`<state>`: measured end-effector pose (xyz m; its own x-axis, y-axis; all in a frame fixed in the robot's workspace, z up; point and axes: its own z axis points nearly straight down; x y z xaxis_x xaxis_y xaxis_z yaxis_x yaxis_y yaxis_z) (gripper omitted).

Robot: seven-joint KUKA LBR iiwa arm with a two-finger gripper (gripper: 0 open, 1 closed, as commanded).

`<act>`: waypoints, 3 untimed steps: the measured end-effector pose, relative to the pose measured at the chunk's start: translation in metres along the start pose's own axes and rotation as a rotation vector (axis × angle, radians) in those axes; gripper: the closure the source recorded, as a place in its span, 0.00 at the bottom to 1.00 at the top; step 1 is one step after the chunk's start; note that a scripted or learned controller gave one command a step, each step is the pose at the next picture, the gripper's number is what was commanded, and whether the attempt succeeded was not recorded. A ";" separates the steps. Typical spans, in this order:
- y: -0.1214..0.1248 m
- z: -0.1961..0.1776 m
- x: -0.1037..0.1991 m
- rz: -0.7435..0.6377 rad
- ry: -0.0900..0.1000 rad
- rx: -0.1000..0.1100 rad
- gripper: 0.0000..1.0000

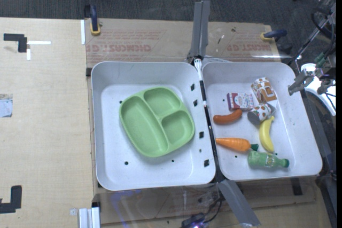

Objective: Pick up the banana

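The banana (266,135) is yellow and lies nearly upright in the image in the right part of the right bin (299,131). Its top end rests against a small brown-and-white box (261,111). A green bottle (267,160) lies just below it and an orange carrot (233,143) to its left. My gripper (303,78) shows as a pale metallic shape at the bin's right rim, up and to the right of the banana and apart from it. Nothing is seen held in it.
The right bin also holds a red sausage (227,117), a red-and-white carton (241,100) and another brown-and-white box (264,89). A green divided plate (156,122) lies in the left bin (107,168). A grey divider post (201,29) stands behind the bins.
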<state>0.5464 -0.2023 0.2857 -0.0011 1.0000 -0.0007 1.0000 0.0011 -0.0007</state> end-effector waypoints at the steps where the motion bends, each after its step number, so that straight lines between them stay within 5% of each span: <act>1: 0.025 0.066 0.004 -0.014 0.000 0.000 0.00; 2: -0.027 0.162 0.002 0.010 0.001 0.000 0.00; 3: -0.046 0.194 0.022 0.018 0.001 0.000 0.00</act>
<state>0.5007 -0.1803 0.0921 0.0171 0.9999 0.0002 0.9999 -0.0171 -0.0005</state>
